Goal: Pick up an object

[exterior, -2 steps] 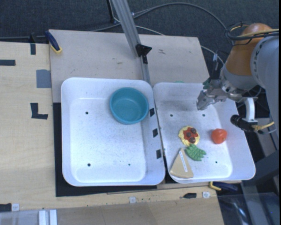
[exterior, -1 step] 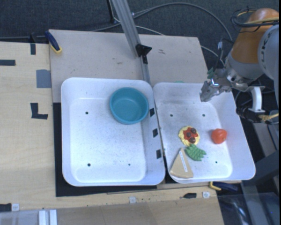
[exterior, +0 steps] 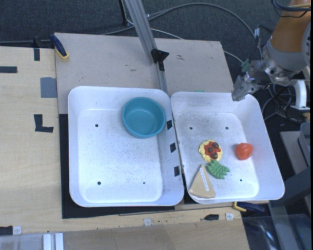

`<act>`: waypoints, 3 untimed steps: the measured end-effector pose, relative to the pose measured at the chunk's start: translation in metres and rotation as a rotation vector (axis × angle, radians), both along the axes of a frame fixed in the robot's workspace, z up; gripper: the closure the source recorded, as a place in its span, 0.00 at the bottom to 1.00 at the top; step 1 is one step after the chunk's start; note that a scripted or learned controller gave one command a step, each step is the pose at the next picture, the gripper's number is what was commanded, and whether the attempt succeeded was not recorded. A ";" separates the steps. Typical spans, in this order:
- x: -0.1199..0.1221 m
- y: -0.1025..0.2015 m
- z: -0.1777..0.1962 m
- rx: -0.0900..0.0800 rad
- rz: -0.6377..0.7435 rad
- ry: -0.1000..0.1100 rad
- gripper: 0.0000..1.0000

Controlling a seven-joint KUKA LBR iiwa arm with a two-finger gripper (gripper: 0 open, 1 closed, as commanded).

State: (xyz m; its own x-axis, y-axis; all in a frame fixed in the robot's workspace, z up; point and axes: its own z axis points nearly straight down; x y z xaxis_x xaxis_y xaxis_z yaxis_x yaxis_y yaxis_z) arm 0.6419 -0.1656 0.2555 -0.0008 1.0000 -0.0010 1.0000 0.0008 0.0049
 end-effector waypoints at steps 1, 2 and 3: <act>-0.009 0.057 -0.012 0.002 0.004 0.006 1.00; -0.021 0.101 -0.008 0.002 0.003 0.005 1.00; -0.028 0.152 -0.020 0.002 0.004 0.006 1.00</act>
State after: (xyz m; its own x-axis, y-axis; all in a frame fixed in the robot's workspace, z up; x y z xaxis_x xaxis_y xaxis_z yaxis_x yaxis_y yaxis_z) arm 0.6139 -0.0133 0.2351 -0.0043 1.0000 0.0008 1.0000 0.0043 -0.0012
